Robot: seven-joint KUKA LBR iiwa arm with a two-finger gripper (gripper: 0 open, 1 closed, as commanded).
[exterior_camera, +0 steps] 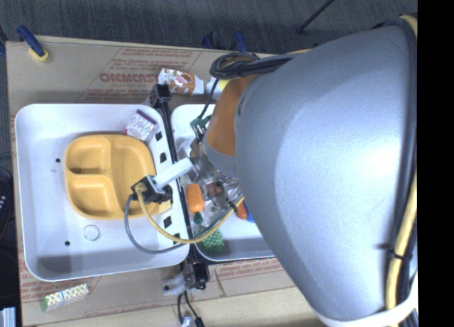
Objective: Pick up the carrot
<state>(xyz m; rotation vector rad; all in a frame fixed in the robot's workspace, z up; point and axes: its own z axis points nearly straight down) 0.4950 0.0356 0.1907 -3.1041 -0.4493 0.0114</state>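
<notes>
The carrot (193, 196) is a short orange piece with a green end, lying at the left edge of the right bin (241, 251), just beside the divider between the bins. My gripper (211, 188) hangs low over that spot, right next to the carrot and close to or touching it. The grey arm with its orange band hides most of the right bin. I cannot see whether the carrot sits inside the gripper.
A yellow divided tray (106, 174) and a small white-and-purple box (141, 125) lie in the left bin (28, 176). A green object (214, 242) and another orange bit (242, 211) lie near the carrot. Yellow and black cables loop over the divider.
</notes>
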